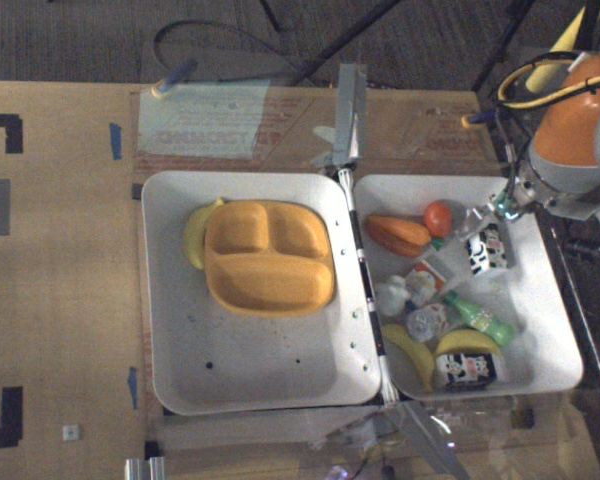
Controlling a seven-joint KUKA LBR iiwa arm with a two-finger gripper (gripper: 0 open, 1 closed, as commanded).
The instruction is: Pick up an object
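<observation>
My gripper hangs over the far right part of the right bin, below the arm's orange band. It is just above a small black-and-white cow-print carton. Nothing can be seen held in it. Beside the carton lie a red tomato and an orange carrot. Nearer the front are a green bottle, two yellow bananas, a second cow-print carton and pale crumpled items.
The left bin holds an orange divided plate lying over a yellow item. A metal divider runs between the bins. Cables and tripod legs stand behind the right bin.
</observation>
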